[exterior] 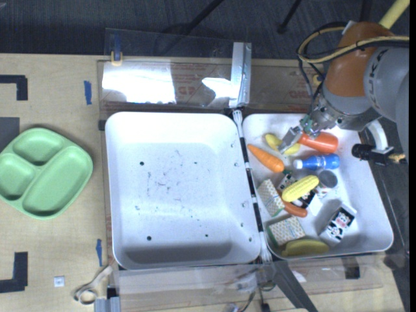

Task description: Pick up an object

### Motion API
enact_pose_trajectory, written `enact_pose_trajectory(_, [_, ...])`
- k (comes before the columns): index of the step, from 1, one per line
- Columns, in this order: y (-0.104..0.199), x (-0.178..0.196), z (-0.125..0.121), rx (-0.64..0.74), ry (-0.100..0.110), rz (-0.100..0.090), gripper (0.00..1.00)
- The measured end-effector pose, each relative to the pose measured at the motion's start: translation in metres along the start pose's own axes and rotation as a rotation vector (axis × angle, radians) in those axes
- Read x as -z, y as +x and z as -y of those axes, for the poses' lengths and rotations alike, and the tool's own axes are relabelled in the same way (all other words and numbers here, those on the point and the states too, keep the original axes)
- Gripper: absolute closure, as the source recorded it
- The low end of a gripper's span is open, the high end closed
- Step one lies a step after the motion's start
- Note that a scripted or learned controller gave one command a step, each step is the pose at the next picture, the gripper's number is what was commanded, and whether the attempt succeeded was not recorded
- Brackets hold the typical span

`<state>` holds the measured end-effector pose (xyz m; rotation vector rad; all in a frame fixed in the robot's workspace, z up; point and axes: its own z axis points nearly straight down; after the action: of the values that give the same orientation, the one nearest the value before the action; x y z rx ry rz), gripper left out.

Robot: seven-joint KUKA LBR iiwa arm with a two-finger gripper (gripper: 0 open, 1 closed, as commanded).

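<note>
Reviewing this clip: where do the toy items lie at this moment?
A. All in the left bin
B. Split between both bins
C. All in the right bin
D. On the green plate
C: the carrot, the corn cob, the blue bottle and the other pieces all lie in the right bin, where the pincer hangs over its far side.

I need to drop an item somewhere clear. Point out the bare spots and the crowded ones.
The left bin is bare from wall to wall. The right bin is crowded around the carrot and corn; only its right strip, beside the small box, is free.
</note>
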<state>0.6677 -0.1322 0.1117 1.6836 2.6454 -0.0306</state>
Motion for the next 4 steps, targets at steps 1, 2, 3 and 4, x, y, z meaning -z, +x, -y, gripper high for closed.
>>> enact_pose_trajectory(1, [-0.002,-0.002,-0.002,0.119,-0.016,0.008,0.0])
enact_pose_trajectory(2, [-0.013,-0.001,0.006,-0.191,-0.016,-0.014,0.0])
enact_pose_trajectory(3, [-0.002,-0.026,0.007,0.033,-0.013,-0.016,0.0])
enact_pose_trajectory(4, [-0.002,-0.014,0.005,0.033,-0.02,-0.013,1.0])
